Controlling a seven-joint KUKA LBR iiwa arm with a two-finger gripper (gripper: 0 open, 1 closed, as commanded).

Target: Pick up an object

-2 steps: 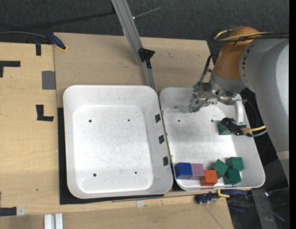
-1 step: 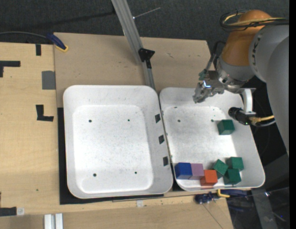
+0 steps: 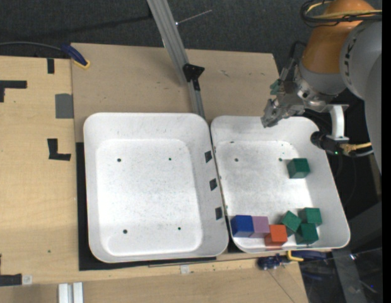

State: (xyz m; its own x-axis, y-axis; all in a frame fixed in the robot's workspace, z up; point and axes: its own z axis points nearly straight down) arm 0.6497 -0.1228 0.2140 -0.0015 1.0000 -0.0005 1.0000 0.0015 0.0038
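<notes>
Green cube (image 3: 298, 168) well below fingers (image 3: 271, 120), grip state unclear, right bin (image 3: 246, 131)

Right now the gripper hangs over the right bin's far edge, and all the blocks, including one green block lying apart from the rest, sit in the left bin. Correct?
Not quite. The camera view shows the blocks in the right bin, not the left. The rest holds: the gripper hangs over that bin's far edge, and the lone green block lies apart from the cluster at the near edge.
</notes>
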